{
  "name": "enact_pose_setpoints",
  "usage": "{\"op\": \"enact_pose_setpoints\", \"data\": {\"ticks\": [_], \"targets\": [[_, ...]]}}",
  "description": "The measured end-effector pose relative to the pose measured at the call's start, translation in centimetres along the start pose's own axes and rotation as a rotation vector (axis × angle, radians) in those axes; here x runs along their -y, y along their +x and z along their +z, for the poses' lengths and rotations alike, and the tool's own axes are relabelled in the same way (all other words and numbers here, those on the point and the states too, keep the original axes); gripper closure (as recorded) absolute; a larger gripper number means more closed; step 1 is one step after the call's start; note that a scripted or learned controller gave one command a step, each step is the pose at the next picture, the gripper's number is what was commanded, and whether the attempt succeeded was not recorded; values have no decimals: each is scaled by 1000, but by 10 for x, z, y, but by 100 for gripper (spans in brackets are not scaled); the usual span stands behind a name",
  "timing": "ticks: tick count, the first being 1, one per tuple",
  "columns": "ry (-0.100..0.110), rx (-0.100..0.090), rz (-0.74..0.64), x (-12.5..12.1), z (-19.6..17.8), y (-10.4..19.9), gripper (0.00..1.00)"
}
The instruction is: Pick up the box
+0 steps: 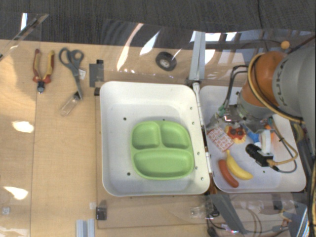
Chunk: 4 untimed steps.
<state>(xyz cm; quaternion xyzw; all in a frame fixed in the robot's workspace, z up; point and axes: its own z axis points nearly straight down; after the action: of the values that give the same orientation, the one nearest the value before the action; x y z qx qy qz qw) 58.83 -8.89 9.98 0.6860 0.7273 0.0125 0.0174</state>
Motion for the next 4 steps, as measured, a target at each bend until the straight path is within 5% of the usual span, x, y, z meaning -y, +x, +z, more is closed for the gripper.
{"op": "enact_pose_setpoints", "data": {"ticks": [1,2,4], "targets": [[-3,3,-101,33,-1,5,0],[-3,0,69,38,-1,3,0],[-1,5,83,48,-1,4,0]]}}
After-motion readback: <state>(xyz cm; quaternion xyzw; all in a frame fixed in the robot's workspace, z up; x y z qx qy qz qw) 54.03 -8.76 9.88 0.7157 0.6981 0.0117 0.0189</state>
